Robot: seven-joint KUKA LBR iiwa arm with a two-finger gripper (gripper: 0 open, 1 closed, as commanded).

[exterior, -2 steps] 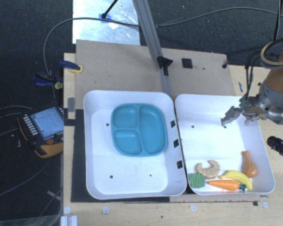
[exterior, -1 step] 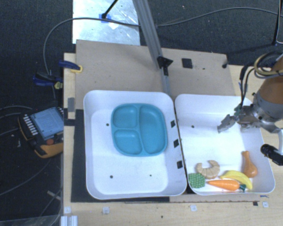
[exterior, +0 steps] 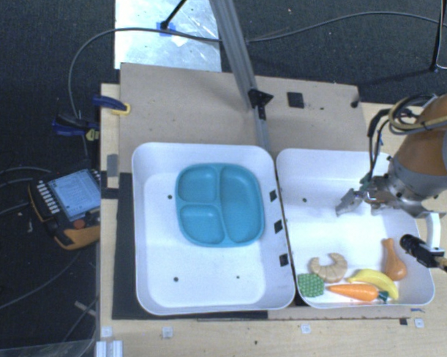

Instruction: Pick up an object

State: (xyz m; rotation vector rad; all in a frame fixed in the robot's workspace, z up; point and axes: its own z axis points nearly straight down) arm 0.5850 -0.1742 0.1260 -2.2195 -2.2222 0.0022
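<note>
Carrot (exterior: 353, 291) beside banana (exterior: 374, 280), croissant (exterior: 330, 266)

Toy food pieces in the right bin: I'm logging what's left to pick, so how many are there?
5, all at the near edge of the right white bin: green piece, tan croissant, orange carrot, yellow banana, orange-brown drumstick-shaped piece. None looks hidden.

Heaped in the right bin's (exterior: 311, 170) five-o'clock corner: a tan croissant (exterior: 330, 266), curled, at the cluster's ten o'clock; a small green textured block (exterior: 311, 285) at eight o'clock, touching the rim; an orange carrot (exterior: 353, 291) lying flat at six o'clock; a yellow banana (exterior: 375, 280) just above it; a brown drumstick (exterior: 393, 261), tilted, at two o'clock.
</note>
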